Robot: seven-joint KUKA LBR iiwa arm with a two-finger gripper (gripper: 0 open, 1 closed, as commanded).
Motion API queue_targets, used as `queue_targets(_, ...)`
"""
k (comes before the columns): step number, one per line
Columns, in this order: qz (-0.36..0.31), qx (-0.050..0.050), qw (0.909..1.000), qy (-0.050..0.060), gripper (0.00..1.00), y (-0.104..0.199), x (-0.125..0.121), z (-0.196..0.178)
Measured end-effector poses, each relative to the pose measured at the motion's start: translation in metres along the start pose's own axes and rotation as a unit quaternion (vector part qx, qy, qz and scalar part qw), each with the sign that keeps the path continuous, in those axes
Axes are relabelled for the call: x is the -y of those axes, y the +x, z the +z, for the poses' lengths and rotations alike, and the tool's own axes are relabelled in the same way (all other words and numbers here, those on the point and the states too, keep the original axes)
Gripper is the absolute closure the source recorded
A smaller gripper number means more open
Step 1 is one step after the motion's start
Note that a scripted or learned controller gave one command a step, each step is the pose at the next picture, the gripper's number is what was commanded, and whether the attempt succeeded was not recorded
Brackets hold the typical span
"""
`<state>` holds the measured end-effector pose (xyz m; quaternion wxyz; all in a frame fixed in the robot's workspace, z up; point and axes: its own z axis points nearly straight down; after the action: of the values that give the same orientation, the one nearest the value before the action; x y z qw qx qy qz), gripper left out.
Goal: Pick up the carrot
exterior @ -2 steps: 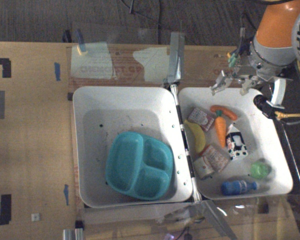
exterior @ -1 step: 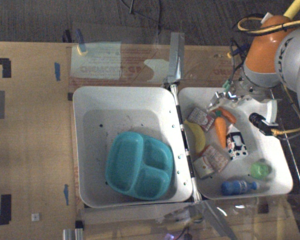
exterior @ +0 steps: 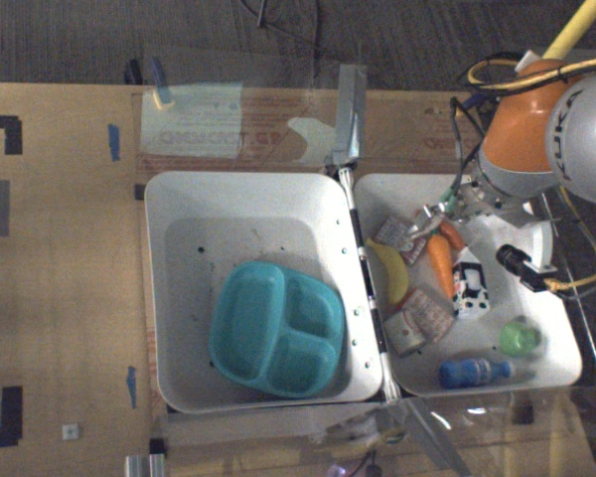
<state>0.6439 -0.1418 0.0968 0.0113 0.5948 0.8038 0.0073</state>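
Observation:
The carrot (exterior: 440, 263) is an orange, tapered piece lying lengthwise in the middle of the right bin (exterior: 561, 351), with its thick end toward the far side. My gripper (exterior: 441, 217) hangs from the grey and orange arm at the upper right. It sits low over the carrot's far end, close to it or touching it. The wrist hides the spot where they meet.
A yellow banana (exterior: 392, 271) lies just left of the carrot and a black-and-white carton (exterior: 470, 288) just right. Packets (exterior: 420, 321), a blue bottle (exterior: 474, 372) and a green ball (exterior: 519, 338) fill the near part. A teal divided tray (exterior: 276, 328) lies in the left bin (exterior: 169, 266).

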Motion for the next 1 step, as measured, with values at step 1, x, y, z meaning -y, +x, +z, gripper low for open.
queue_targets(1,0.002,0.0,1.0,-0.002,1.0,-0.0023,-0.0009,-0.0113)
